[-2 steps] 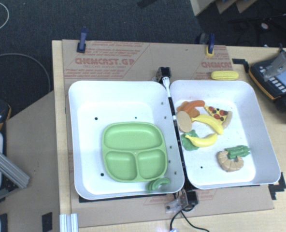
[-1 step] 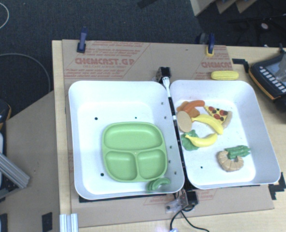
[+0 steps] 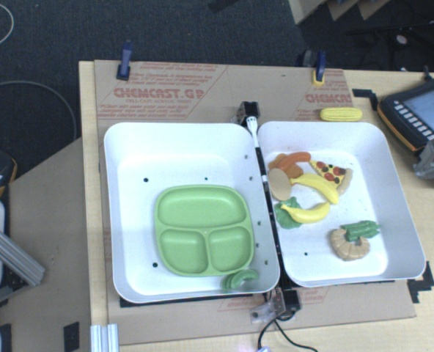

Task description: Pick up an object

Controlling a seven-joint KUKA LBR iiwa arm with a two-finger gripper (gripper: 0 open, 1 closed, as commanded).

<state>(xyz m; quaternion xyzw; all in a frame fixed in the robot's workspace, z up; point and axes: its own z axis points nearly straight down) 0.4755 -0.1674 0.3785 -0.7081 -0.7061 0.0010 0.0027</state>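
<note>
Two white bins side by side at frame centre. Right bin [image 3: 393,196]: toy food clustered at its left half, candidates for pick: pizza slice [image 3: 329,171], two bananas [image 3: 321,188], sausage [image 3: 290,160], broccoli [image 3: 360,229] lying on biscuit [image 3: 349,246]. Left bin [image 3: 129,196]: green divided plate [image 3: 202,228], likely drop target; small green piece [image 3: 240,278] touching its lower edge. Corn cob [image 3: 341,114] on surface above right bin. State of jaws: cannot tell.
</note>
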